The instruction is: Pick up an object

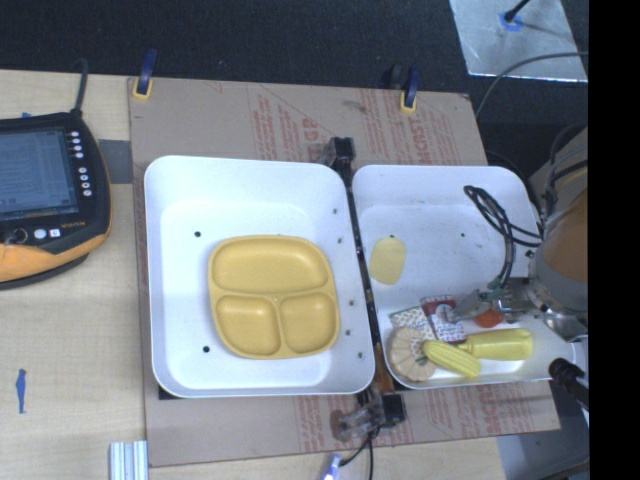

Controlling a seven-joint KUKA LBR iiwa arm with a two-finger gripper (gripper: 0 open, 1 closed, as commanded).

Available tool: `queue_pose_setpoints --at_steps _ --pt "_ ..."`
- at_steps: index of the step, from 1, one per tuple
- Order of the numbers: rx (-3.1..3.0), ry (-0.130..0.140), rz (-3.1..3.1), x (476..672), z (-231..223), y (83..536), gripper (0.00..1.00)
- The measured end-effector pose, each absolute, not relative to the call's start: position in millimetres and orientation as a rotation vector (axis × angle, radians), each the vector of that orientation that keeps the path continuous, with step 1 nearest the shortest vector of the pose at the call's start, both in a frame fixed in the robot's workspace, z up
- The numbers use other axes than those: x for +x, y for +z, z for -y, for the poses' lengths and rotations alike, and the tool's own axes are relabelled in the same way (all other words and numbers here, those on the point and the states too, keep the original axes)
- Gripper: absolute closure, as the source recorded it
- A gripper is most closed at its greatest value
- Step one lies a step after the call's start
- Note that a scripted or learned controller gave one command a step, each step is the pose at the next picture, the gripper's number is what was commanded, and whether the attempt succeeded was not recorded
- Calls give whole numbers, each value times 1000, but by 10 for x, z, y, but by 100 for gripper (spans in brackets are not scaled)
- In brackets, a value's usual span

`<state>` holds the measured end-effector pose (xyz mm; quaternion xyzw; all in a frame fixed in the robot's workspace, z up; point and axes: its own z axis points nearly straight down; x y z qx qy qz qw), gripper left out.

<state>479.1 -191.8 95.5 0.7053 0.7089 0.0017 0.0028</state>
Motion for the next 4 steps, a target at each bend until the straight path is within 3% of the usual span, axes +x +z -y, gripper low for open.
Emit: queue_pose_setpoints --at_steps 1,2,3,4 --pt "2209 -1 -2230 4780 1928 1044 100" --pt "2217 -2 -2227 4910 1910 2020 100" --pt "2218 -2 -2227 4907 1910 2016 0" --pt "2215 -6 -2231 5780 1692 908 0"
